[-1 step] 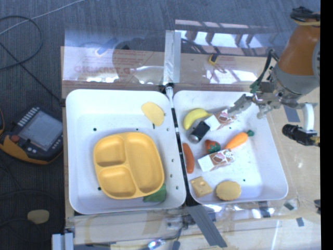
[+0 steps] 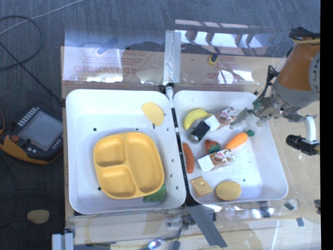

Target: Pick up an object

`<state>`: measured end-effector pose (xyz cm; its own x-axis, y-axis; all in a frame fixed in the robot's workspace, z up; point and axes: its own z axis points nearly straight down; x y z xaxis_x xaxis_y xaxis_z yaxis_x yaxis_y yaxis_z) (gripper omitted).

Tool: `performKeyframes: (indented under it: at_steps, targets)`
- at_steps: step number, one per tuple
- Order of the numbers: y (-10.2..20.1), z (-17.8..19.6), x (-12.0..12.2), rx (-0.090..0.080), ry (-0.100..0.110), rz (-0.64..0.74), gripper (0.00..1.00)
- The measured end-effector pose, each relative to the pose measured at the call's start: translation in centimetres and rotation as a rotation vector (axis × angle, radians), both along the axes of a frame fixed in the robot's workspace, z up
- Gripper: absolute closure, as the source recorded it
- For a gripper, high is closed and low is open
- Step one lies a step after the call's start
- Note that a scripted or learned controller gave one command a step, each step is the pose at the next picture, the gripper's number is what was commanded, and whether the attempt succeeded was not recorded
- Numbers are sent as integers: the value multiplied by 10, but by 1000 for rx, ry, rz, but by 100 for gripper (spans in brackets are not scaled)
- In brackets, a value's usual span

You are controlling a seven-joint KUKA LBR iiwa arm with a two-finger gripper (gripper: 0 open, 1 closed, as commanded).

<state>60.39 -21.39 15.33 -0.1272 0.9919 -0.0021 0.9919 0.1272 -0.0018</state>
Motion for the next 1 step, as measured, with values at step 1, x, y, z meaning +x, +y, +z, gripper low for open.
performKeyframes:
  at_steps: [1]
  targets:
    - [-2,-56,-10,6,-7,199,0]
